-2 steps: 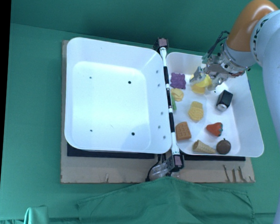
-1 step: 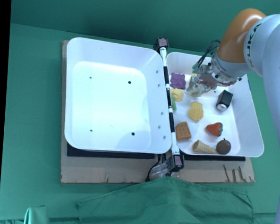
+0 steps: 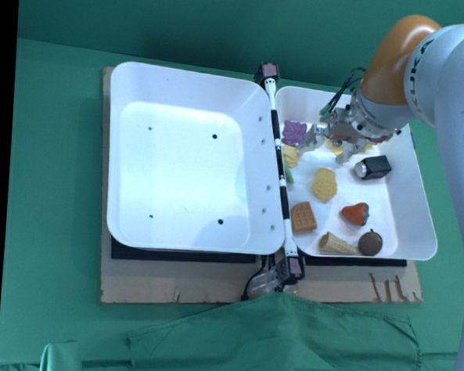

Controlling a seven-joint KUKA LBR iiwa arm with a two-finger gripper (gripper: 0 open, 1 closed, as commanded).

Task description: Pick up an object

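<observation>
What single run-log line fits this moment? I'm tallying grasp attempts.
arm: over right bin | gripper: low at far end, near purple toy | grasp: cannot tell | left bin: untouched

Small toy foods lie scattered in the right bin (image 3: 418,223): purple grapes (image 3: 294,132), waffle (image 3: 303,216), strawberry (image 3: 356,213), ice-cream cone (image 3: 336,244).

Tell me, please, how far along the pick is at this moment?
Done: the arm has reached the right bin, its pincer low at the far end near the purple toy. In hand: nothing visibly held. Left: grasping and lifting; the waffle, cone and red toy lie untouched.
</observation>
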